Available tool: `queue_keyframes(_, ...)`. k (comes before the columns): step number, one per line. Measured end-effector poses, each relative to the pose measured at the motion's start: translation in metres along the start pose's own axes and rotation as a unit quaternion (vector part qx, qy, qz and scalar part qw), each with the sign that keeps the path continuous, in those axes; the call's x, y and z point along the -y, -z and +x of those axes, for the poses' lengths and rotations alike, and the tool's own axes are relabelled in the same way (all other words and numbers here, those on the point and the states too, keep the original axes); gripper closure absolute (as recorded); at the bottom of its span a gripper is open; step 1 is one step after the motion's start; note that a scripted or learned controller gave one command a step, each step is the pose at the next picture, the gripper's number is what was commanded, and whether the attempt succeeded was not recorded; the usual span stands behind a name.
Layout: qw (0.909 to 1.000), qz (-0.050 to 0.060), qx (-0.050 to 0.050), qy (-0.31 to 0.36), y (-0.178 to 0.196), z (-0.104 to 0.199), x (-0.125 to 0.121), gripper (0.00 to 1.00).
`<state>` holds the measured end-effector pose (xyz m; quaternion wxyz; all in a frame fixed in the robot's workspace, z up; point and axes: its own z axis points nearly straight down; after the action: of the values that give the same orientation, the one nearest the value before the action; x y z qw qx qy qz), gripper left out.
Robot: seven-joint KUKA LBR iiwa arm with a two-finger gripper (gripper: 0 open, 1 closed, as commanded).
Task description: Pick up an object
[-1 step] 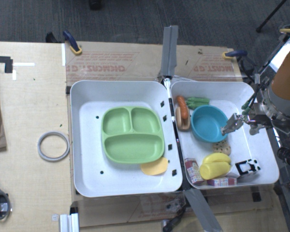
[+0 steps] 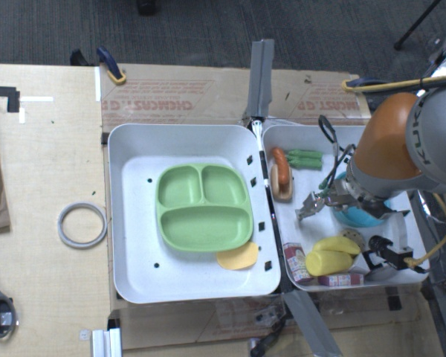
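Your pincer (image 2: 310,208) hangs low in the right bin (image 2: 401,277), its tips narrowly parted and holding nothing. Nearest lie a blue thing (image 2: 357,216) to its right, a hot dog (image 2: 282,173) up-left and a yellow cup (image 2: 333,256) below. Pick one, center over it, spread wider, descend squarely.

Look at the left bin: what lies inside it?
Inside the left bin lies a green divided plate, with a yellow disc-like piece at its lower edge. Whatever the plate covers cannot be seen.
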<state>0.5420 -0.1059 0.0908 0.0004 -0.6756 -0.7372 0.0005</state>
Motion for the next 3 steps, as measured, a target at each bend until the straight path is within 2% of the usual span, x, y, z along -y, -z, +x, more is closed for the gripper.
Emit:
queue_keyframes(1,0.9994,0.001,0.0,-0.035,-0.001,-0.024,-0.062,0.0)
queue_keyframes(2,0.9975,0.001,0.001,-0.071,0.0,-0.021,-0.114,0.0)
queue_keyframes(3,0.9975,0.001,0.002,-0.07,0.011,-0.022,-0.115,1.0)
